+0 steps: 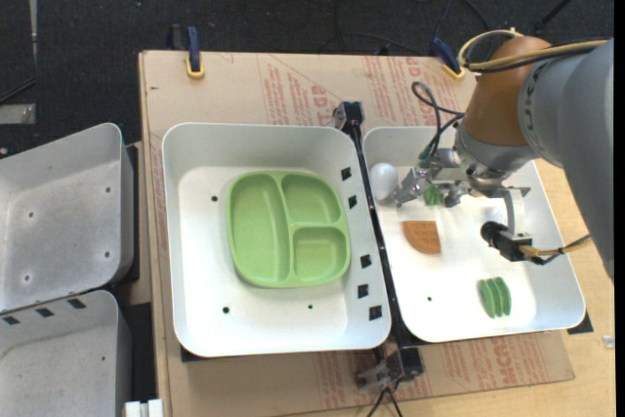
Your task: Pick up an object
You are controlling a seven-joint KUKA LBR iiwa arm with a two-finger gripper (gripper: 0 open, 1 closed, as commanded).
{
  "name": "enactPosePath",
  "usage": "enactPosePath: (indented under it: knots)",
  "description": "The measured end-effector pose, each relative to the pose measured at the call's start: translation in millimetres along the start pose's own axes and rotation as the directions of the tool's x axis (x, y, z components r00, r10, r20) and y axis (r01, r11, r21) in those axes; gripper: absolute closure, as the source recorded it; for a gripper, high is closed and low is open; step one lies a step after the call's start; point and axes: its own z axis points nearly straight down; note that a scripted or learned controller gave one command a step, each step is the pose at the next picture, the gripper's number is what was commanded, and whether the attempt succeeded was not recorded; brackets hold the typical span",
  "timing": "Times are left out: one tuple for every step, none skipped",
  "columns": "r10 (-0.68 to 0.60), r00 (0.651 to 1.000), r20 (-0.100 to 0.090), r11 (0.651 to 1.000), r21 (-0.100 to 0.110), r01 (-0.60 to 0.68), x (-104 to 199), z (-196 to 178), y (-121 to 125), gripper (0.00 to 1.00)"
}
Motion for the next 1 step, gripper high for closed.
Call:
enactPosePath:
  knots:
    - [0.000, 1.000, 0.000, 1.000, -0.001, 0.000, 0.0, -10.5, 0.1, 1.00]
